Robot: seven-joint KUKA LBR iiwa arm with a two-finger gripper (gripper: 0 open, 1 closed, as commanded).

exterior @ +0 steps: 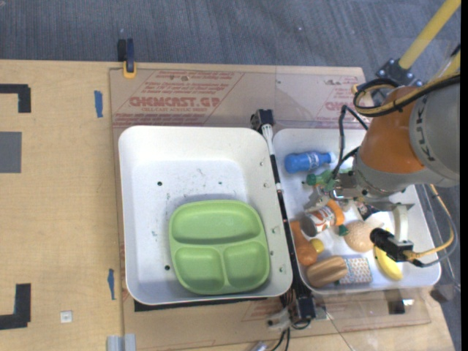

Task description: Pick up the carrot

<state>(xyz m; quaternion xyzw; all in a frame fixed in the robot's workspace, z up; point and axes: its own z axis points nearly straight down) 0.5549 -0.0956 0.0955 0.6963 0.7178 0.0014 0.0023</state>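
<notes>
Down in the right bin, the claw (330,196) hangs low among the clutter, and whether it is apart or together cannot be told from this slanted view. Nothing can be seen gripped in it.

By size: the counter (58,218) carries both bins. The left bin (146,152) holds a green divided plate (218,246). The right bin (424,269) is crowded, with the grey arm and its orange band (387,145) reaching over it.

Smaller things follow: a blue bottle (307,160) near the far wall, a brown bread roll (327,269) at the near edge, a tan round bun (358,235), a yellow banana (388,264), and the carrot (304,246), an orange piece lying against the bin's left wall, just beside the roll.

By my reading, the pick is not yet done: the carrot lies in the bin, near the claw but not lifted. Closing on it and raising it are left.
</notes>
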